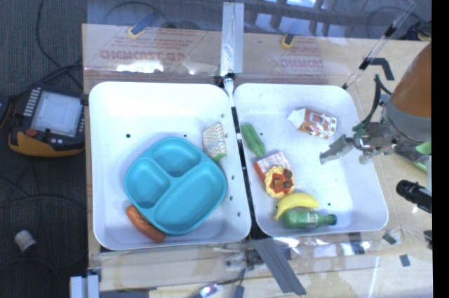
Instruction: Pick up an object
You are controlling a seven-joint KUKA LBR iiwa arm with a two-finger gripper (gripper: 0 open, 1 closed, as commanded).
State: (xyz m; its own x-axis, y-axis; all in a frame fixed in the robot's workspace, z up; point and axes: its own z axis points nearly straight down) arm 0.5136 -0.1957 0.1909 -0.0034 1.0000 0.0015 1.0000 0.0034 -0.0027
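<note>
1. Camera view, nearest the tool (pixel 335 150) first: it hangs over the right bin (pixel 365 170) by that bin's right-hand wall, with the orange-banded arm (pixel 414 97) coming in from the picture's right. I cannot tell whether it is spread or pressed together, and nothing shows in its grip.
2. Closest candidate is the white and orange packet (pixel 313 122), lying up and to the picture's left of the tool, near but apart, flat on the bin floor.
3. Next out, the red snack bag (pixel 276 174) sits leftward and slightly lower, well into the middle of the bin.
4. Below that, the yellow banana (pixel 296 203) and the green bottle (pixel 309 221) lie touching, both with long axes running roughly left to right across the picture.
5. Farther still, a green pepper (pixel 253 139) lies beside the dividing wall, long axis slanting.
6. My call: the packet is the shortest reach, a short shift up-left; the bottle would need the tool turned across its length.
7. Farthest, the left bin (pixel 112 149) holds a blue tray (pixel 175 184), well apart.
</note>
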